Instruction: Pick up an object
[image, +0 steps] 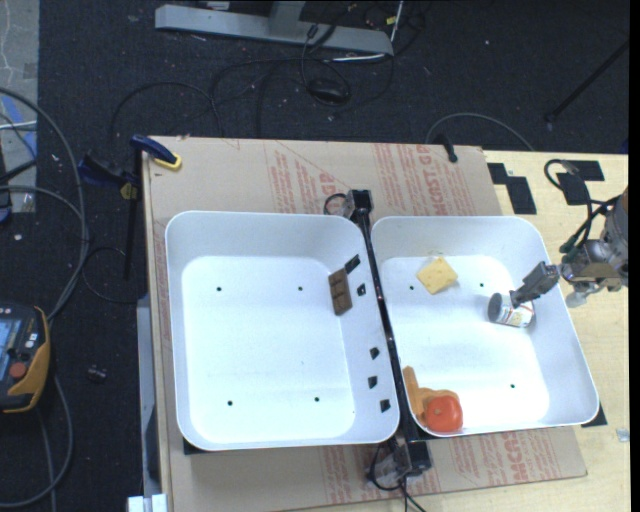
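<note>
My gripper (527, 290) reaches in from the right edge, over the right rim of the right bin (560, 300). Its dark tip sits right beside a small white and grey can (508, 313) that lies on its side on the bin floor. I cannot tell whether the tip touches the can. A pale yellow wedge (437, 275) lies near the back of the same bin. A red tomato-like object (443, 411) and an orange stick (410, 384) rest in its front left corner. A brown bar (341, 292) leans by the right wall of the left bin (200, 260).
The two bins stand side by side on a cardboard sheet (300, 170), joined by a black divider strip (378, 300). Cables, a blue and yellow clamp (157, 152) and a handheld pendant (22, 358) lie on the dark floor around the bench.
</note>
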